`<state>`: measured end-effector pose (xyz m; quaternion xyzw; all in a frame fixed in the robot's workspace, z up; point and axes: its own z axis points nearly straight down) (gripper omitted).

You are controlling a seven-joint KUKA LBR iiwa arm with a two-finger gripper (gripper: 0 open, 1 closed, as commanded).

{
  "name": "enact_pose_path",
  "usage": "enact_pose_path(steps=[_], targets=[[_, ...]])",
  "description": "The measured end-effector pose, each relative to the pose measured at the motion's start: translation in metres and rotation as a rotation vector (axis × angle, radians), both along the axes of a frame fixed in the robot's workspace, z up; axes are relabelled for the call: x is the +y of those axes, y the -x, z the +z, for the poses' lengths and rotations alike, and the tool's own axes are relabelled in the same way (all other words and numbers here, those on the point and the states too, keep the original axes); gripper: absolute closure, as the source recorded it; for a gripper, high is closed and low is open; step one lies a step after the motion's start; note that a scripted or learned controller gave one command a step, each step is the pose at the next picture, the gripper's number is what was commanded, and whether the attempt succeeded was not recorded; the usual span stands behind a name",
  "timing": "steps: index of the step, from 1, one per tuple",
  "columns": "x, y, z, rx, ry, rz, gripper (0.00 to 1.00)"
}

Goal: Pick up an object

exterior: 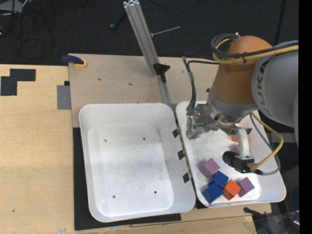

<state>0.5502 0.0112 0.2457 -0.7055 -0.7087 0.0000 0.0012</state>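
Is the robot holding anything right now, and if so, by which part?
Cannot be told: the gripper hangs over the right bin, apart from the blocks.

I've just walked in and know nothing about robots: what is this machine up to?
A grey and orange robot arm reaches over the right bin, its gripper hanging near the bin's far left corner. A cluster of small blocks, among them a purple block, a blue block and an orange block, lies nearer the front, untouched.
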Motion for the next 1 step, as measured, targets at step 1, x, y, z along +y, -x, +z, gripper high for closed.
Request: enact_pose_path(steps=[1], targets=[[0.0519,-0.0197,-0.0137,0.001,0.001,-0.001,1.0]])
